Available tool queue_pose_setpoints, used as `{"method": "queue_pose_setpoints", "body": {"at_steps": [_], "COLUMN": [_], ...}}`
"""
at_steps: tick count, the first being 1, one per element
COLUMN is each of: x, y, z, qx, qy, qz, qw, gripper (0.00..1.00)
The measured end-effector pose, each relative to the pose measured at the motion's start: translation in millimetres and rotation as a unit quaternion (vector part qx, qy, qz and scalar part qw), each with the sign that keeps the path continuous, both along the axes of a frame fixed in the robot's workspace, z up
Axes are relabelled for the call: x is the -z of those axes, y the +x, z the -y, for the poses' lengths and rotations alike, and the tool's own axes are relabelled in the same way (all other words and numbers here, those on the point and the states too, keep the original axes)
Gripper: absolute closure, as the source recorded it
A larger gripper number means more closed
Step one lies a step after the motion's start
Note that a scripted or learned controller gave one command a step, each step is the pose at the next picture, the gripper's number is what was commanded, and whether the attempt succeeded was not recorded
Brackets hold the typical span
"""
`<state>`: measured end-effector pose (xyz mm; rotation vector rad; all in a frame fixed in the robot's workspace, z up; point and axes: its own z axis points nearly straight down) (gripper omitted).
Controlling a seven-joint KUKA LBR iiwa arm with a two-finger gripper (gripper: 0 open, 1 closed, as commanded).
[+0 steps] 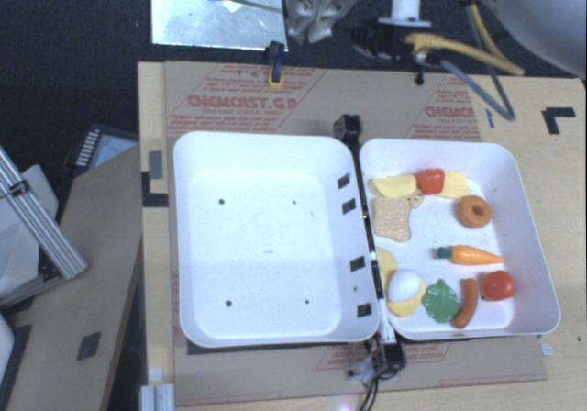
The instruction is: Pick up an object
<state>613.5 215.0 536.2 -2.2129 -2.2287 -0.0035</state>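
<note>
Gripper point(312, 5) hung above the bench's far edge, beyond both bins | jaws: could not tell, fingers blurred | right bin point(527, 216) well below the jaws held doughnut point(474, 212), carrot point(470, 256), tomato point(498, 285), egg point(404, 286) | left bin point(197, 216) beside it

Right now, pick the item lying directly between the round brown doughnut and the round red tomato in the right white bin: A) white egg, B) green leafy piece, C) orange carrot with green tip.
C: the orange carrot lies between the doughnut above and the tomato below.
</note>
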Motion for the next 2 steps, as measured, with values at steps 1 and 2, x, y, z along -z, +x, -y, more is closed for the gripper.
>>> {"method": "queue_pose_setpoints", "body": {"at_steps": [1, 2], "x": [-0.6, 1.7], "y": [-113.8, -52.6], "z": [-21.8, 12.7], "qx": [-0.002, 0.005], "qy": [0.0011, -0.0012], "qz": [0.001, 0.001], "qw": [1.0000, 1.0000], "gripper": [1.00, 1.00]}}
